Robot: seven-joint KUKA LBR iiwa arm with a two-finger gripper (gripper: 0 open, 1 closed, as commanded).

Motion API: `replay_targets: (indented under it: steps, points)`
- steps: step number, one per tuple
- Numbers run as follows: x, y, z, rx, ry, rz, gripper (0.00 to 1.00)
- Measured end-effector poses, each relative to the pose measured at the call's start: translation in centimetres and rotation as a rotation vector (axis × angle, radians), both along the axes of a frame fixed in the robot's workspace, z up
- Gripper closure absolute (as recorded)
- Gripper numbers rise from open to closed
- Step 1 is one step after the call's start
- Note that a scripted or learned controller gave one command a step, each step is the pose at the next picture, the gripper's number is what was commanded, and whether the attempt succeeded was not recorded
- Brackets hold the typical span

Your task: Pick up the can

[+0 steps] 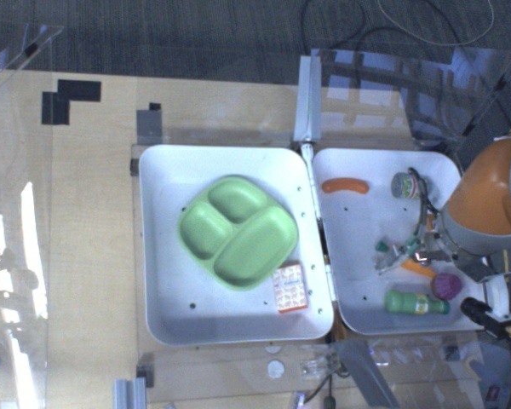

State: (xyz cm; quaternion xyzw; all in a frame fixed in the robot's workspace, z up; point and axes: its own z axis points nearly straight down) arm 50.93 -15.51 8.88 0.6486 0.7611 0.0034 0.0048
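one round metal can; smooth white bin

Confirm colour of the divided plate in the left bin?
Light green, all over: divided plate, clear in the camera view.

No text can be read — none.
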Motion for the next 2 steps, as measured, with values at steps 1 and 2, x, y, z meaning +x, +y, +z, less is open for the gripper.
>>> replay_targets:
  steps: [1,2]
  points:
    - [0.4,0.2,1.2,0.001,-0.008,0.003,1.0]
    - [1.0,4.8,10.8,0.0,0.002,-0.008,1.0]
